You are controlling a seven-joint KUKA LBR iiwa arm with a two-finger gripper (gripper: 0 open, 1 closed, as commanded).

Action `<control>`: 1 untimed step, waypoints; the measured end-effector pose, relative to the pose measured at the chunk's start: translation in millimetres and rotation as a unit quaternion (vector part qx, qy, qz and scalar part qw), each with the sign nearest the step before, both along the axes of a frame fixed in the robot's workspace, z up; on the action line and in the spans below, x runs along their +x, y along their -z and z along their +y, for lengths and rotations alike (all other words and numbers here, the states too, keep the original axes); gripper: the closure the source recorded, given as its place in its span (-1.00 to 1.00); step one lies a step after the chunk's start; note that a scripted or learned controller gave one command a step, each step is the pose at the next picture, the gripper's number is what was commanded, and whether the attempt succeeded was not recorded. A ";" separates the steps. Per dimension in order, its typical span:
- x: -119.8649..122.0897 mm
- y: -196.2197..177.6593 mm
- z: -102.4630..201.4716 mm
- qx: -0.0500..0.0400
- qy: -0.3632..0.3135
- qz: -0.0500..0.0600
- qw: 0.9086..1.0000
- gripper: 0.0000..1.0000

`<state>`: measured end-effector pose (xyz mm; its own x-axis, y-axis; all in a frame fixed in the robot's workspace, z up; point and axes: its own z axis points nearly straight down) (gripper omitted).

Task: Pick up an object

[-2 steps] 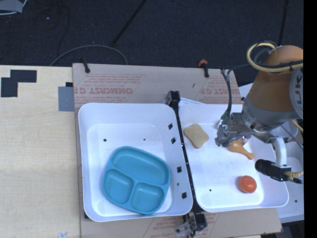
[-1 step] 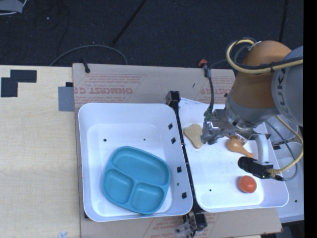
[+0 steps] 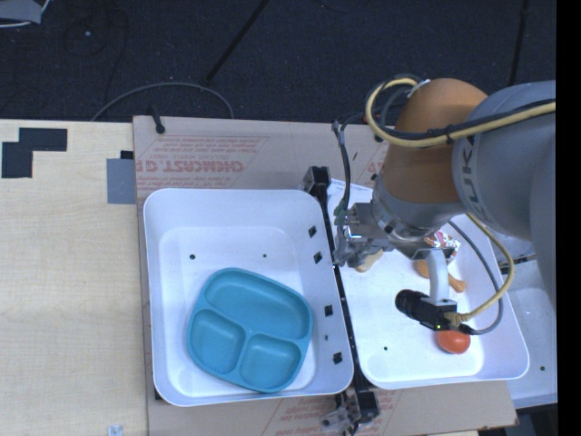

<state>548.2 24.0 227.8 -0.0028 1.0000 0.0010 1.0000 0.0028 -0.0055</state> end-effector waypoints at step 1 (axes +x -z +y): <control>18.5 -1.9 50.8 0.000 -0.001 -0.002 1.000 1.00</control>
